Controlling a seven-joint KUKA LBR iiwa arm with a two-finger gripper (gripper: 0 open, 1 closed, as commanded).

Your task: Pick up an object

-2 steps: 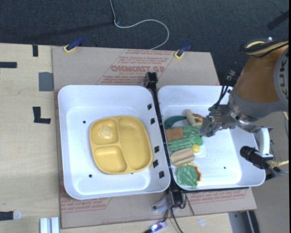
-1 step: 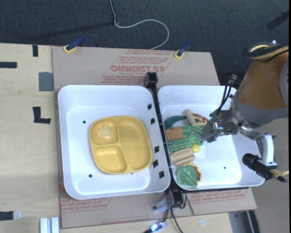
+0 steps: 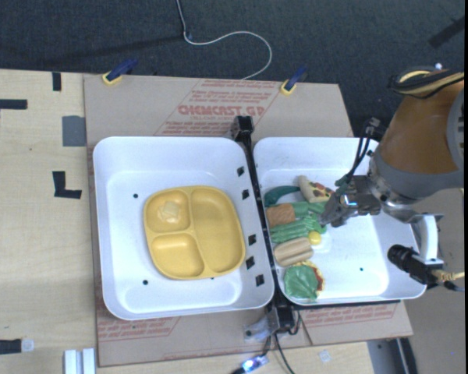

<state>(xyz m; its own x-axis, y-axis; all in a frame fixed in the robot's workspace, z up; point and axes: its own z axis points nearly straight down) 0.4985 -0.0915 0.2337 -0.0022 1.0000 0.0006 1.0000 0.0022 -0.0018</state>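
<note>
1. The gripper [image 3: 333, 214] sits low inside the right bin [image 3: 374, 283], at the right edge of a cluster of toy food; whether it is open or closed cannot be told from this angle, and no item can be seen between its tips.
2. Arm [image 3: 425, 139]: grey body with orange band, entering from the right and reaching over the right bin's far right corner.
3. Toy food pile lies along the left side of the right bin, against the wall shared with the left bin [image 3: 113, 209].
4. Pile contents, far to near: a teal curved piece [image 3: 279, 195]; a pale bone-like piece [image 3: 306, 184] beside a red-and-yellow item [image 3: 322, 191]; a brown square piece [image 3: 281, 214]; a green ridged vegetable [image 3: 300, 226] just beside the gripper; a hot dog [image 3: 292, 250]; a green leafy piece [image 3: 302, 281] nearest the front wall.
5. A small yellow piece [image 3: 316, 239] lies just below the gripper, next to the hot dog.
6. Left bin holds a yellow divided plate [image 3: 195, 232], three compartments, roughly centred.
7. Both bins rest on a cardboard sheet [image 3: 218, 107] on the wooden counter [image 3: 31, 232]; a white cable [image 3: 226, 41] loops on the dark surface beyond.
</note>
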